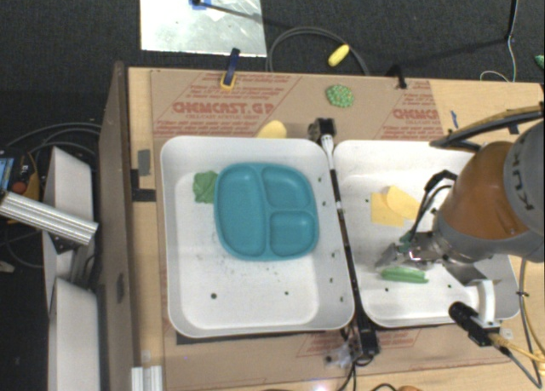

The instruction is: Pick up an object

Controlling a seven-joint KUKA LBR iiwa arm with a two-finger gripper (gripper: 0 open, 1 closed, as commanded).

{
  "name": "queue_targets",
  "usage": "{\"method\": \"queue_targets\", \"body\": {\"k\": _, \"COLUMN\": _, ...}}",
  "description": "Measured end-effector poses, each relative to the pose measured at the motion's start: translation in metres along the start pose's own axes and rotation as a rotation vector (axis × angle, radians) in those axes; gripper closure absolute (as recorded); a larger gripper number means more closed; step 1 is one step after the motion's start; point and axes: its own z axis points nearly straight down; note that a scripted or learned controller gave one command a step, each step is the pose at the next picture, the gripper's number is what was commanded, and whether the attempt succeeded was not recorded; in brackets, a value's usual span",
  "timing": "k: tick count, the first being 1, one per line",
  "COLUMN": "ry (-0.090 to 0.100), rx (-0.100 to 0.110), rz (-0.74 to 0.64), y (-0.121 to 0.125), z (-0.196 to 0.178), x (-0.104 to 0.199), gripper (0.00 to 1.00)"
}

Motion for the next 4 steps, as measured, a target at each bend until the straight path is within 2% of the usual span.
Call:
{"method": "queue_targets", "body": {"k": 1, "ry": 0.002, "rx": 0.002, "rz": -0.004, "y": 0.0, "z": 0.0, "x": 0.02, "gripper": 0.0}}
{"method": "queue_targets", "body": {"k": 2, "ry": -0.005, "rx": -0.007, "rz": 0.0, "y": 0.067, "z": -0.001, "x": -0.047, "gripper": 0.0}}
{"method": "queue_targets", "body": {"k": 3, "ry": -0.001, "rx": -0.007, "rz": -0.007, "y": 0.132, "z": -0.001, "x": -0.03, "gripper": 0.0}}
{"method": "queue_targets", "body": {"k": 4, "ry": -0.001, "rx": -0.003, "rz": -0.008, "y": 0.13, "z": -0.011, "x": -0.032, "gripper": 1.0}}
